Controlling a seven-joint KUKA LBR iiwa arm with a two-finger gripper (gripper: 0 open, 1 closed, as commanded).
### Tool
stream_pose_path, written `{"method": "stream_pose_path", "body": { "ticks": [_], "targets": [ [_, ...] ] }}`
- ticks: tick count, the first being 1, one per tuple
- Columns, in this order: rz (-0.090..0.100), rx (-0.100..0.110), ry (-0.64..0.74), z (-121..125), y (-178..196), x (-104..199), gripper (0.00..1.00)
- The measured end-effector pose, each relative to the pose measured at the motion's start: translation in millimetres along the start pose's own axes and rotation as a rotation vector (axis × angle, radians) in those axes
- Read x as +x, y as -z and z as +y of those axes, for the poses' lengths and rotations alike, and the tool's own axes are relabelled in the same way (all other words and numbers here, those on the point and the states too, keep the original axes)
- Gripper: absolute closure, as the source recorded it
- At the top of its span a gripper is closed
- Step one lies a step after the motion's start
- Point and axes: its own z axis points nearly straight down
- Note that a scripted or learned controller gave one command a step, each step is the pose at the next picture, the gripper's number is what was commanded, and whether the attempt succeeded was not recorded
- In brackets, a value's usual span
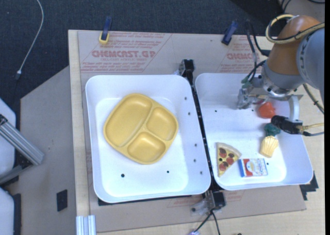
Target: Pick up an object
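The right white bin (pixel 227 87) holds a toy pizza slice (pixel 226 157), a small red, white and blue carton (pixel 253 167), a yellow corn-like toy with a green top (pixel 269 144) and a red-orange tomato-like toy (pixel 266 109). My gripper (pixel 246 98) hangs over the bin's upper part, just left of the red toy and well above the pizza slice. The wrist and orange band block part of the bin's far right side. No object can be seen held in the gripper.
The left white bin (pixel 98 100) holds a yellow divided plate (pixel 141 128). A black divider with clamps (pixel 187 67) runs between the bins. Cables and a black connector (pixel 282 123) trail from the arm over the right bin. Blue clips (pixel 229 32) pin the cardboard base.
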Motion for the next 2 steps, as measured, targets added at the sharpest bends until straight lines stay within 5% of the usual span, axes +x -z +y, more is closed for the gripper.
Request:
{"method": "stream_pose_path", "body": {
  "ticks": [2],
  "targets": [
    [-0.003,-0.008,0.0,17,115,-12,1.0]
  ]
}}
